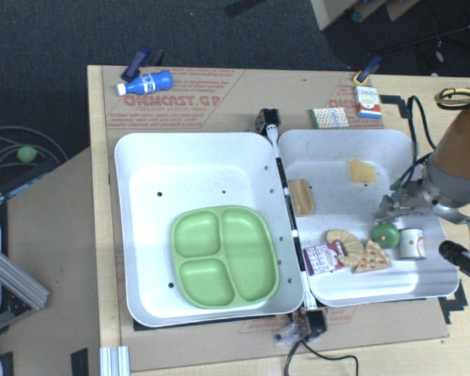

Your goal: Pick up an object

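My gripper [392,207] reaches into the right bin [329,143] from the right, low over its right half. A small green ball-like fruit [385,235] lies just in front of and below it. Beside the fruit stands a small white can [411,244]. Near the front of the bin lie a pizza slice [372,258], a round cracker [341,243] and a purple packet [321,258]. A yellow cheese piece [363,171] is at the back and a tan bread block [301,197] by the left wall. Nothing is visibly in the gripper's grasp.
The left bin [141,171] holds a green divided plate [223,255]. On the bench behind the bins lie a blue-and-white bottle [145,83] and small cards [330,117]. Cables run along the bench's right side [413,120].
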